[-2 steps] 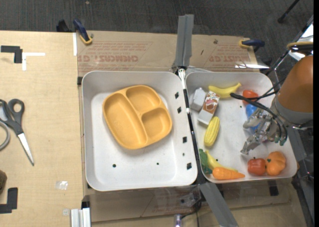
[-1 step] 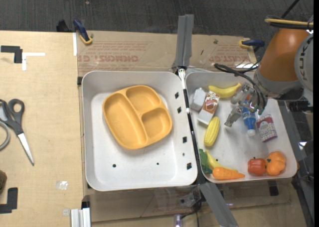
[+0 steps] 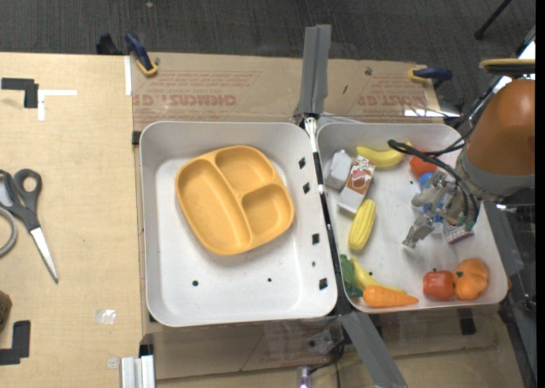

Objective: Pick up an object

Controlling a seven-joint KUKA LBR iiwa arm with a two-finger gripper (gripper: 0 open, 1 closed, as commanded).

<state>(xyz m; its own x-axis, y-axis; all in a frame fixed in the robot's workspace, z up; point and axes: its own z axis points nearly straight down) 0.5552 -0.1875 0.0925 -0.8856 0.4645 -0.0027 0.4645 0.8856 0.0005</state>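
Note:
My gripper (image 3: pixel 423 229) hangs over the right part of the right bin (image 3: pixel 400 310), fingers pointing down and left. Its fingertips sit just above bare bin floor, with nothing seen between them. Left of it lie a corn cob (image 3: pixel 363 224), a small milk carton (image 3: pixel 357 185) and a grey-white box (image 3: pixel 338 170). A banana (image 3: pixel 380 156) lies at the back, with a red piece (image 3: pixel 423 165) beside it. Along the front lie a carrot (image 3: pixel 389 296), a tomato (image 3: pixel 438 285) and an orange pumpkin (image 3: pixel 471 279). A purple-edged item (image 3: pixel 461 234) lies partly under the gripper.
The left bin (image 3: pixel 162 293) holds a yellow divided plate (image 3: pixel 235 198). Scissors (image 3: pixel 32 220) lie on the wooden bench at far left. Blue clamps (image 3: pixel 140 53) hold cardboard behind the bins. A grey divider bar (image 3: pixel 314 80) runs between the bins.

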